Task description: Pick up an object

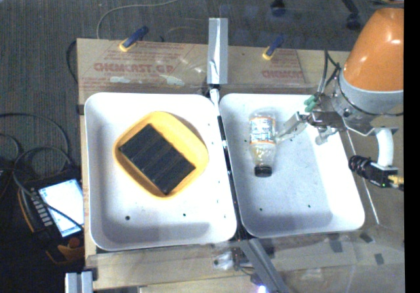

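Over the right bin (341, 216), the claw (293, 126) hangs at the end of the arm (374, 69). I cannot tell if it is open or closed. Its tip looks just beside a small clear bottle (262, 141) with a dark cap, which lies flat in that bin. Nothing looks lifted yet, so I think the arm is reaching for the bottle. Next it needs to get around the bottle, squeeze, and go up. In the left bin (105, 219) sits a yellow dish (190, 131) with a dark block (157, 157) on it.
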Robot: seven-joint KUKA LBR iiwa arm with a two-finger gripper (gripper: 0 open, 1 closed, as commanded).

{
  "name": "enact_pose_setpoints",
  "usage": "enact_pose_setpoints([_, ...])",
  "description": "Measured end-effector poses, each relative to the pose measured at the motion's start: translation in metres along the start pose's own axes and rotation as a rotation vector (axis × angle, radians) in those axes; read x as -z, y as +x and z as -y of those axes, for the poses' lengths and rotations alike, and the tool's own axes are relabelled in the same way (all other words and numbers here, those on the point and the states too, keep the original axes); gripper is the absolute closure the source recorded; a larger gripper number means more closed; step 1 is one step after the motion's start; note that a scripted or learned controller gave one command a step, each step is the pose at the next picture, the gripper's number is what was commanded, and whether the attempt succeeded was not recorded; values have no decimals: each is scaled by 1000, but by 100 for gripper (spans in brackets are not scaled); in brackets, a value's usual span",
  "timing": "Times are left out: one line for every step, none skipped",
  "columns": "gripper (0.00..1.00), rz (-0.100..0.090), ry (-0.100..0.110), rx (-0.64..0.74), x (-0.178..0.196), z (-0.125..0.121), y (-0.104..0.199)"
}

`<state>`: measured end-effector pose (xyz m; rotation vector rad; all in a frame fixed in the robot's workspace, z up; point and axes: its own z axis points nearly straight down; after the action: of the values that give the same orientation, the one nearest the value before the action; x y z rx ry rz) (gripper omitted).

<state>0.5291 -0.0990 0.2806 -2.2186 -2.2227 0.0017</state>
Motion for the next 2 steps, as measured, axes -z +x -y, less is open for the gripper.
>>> enact_pose_setpoints([0, -1, 1, 6, -94, -36, 19])
enact_pose_setpoints([0, -1, -3, 127, -185, -51, -5])
